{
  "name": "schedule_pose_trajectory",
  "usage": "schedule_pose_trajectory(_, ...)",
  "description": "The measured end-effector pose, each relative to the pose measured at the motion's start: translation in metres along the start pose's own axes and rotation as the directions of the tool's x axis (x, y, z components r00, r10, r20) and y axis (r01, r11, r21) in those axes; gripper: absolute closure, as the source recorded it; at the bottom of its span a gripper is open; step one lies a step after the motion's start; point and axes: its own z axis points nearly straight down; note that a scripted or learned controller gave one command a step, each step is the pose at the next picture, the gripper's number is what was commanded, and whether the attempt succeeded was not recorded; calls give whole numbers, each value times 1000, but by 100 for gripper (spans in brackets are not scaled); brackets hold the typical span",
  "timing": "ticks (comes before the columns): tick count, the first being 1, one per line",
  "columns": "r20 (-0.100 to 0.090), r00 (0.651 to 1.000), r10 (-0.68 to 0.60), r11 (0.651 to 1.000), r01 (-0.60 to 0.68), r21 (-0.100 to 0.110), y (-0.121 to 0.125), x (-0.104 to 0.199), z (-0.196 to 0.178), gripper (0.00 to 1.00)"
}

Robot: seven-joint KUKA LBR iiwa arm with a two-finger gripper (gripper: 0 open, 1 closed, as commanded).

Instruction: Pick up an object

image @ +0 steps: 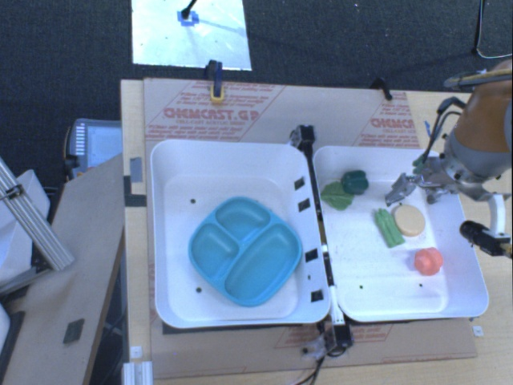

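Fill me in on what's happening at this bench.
A grey arm reaches in over the right bin, its hand hovering just above the toy food there: a green stick, a tan disc, a red piece and green pieces. Nothing is gripped yet. The left bin holds a blue divided plate.

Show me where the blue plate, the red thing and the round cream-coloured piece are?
blue divided plate (pixel 244 251): camera view, on its middle ridge.
red toy (pixel 428 261): camera view, on its centre.
cream round piece (pixel 409 220): camera view, on its flat top.
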Motion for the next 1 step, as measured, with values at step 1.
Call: schedule_pose_trajectory(1, 0, 1000, 0, 1000, 0, 1, -2, 3, 62, 0)
